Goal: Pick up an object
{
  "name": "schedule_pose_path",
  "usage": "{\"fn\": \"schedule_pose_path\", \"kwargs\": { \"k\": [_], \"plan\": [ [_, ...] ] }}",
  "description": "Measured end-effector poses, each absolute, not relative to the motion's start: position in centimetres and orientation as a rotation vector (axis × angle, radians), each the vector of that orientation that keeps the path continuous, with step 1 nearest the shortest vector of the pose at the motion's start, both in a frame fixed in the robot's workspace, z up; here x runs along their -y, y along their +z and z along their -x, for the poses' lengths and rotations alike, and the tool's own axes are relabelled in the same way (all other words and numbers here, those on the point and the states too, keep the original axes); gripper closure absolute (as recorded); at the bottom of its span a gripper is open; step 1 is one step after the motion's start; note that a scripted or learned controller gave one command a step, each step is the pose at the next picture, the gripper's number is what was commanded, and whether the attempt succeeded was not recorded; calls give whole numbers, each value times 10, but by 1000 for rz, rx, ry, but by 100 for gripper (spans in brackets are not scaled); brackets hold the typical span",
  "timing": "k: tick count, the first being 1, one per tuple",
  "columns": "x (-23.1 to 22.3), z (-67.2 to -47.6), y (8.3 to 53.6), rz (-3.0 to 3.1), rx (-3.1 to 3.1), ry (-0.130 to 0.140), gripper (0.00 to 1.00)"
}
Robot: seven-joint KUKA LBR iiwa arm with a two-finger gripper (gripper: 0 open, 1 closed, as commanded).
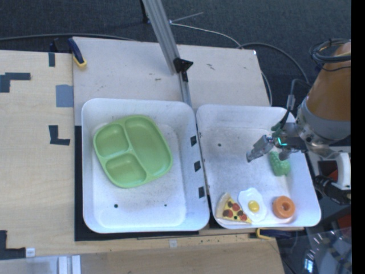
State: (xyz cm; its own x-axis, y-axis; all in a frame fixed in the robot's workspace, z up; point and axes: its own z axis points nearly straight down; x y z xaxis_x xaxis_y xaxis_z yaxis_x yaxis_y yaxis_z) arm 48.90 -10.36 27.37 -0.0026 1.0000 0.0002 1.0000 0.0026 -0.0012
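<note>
Inside left bin (91,170): green tray (132,150).

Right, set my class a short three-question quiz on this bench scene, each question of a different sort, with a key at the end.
1. True or false: the green divided plate lies in the same bin as the toy pizza slice.
2. Multiple choice: which toy lies nearest the gripper? A) the toy fried egg B) the green knobbly toy C) the toy doughnut
3. Fill the gap: the plate has ___ compartments.

Key
1. False: the plate is in the left bin, the pizza slice in the right bin.
2. B
3. three
</note>
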Motion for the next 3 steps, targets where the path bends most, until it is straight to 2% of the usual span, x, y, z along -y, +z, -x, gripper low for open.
{"fn": "schedule_pose_path", "kwargs": {
  "k": [3],
  "plan": [
    [99, -502, 90, 2218, 2221, 5, 0]
  ]
}}
